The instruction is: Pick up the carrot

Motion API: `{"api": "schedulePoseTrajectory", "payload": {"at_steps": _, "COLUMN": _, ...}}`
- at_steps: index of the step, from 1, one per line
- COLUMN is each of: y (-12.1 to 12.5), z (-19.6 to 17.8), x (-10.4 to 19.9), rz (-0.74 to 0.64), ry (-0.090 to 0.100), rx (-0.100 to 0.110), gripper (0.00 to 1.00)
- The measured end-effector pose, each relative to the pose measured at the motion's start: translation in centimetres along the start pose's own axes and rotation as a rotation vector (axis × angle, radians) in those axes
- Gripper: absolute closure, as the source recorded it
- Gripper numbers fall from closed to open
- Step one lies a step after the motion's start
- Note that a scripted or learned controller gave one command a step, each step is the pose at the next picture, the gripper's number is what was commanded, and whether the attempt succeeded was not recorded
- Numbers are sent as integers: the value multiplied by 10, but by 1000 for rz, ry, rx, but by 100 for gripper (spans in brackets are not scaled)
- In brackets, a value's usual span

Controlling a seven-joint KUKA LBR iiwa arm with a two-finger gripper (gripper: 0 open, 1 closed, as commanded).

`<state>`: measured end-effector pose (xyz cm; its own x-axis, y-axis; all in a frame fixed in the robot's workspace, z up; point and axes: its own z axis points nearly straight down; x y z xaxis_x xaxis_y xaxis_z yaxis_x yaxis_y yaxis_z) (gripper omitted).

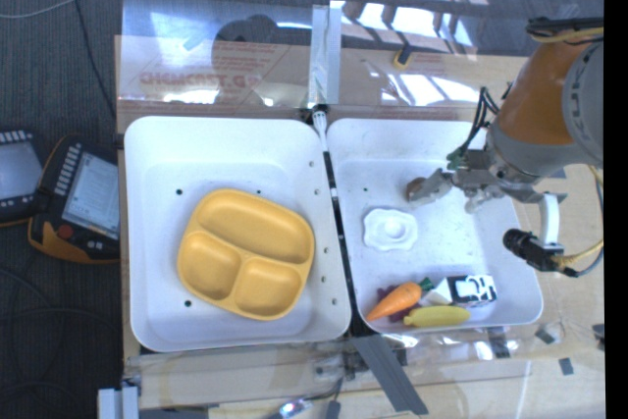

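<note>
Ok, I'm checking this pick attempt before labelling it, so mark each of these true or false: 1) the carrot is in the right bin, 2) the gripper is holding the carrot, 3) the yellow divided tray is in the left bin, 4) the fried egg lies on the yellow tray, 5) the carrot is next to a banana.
1) True. The carrot lies near the front edge of the right bin.
2) False. The gripper is up by the bin's middle, apart from the carrot, with nothing seen between its fingers.
3) True. The yellow divided tray sits in the left bin.
4) False. The fried egg lies on the right bin's floor.
5) True. The banana lies just beside the carrot.
</note>
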<state>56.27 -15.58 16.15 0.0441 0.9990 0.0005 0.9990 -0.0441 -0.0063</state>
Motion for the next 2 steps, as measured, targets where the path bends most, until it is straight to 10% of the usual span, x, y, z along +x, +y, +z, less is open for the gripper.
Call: {"api": "schedulePoseTrajectory", "payload": {"at_steps": 2, "y": -81, "z": 49, "x": 51, "rz": -43, "ry": 1, "rx": 1, "gripper": 0}}
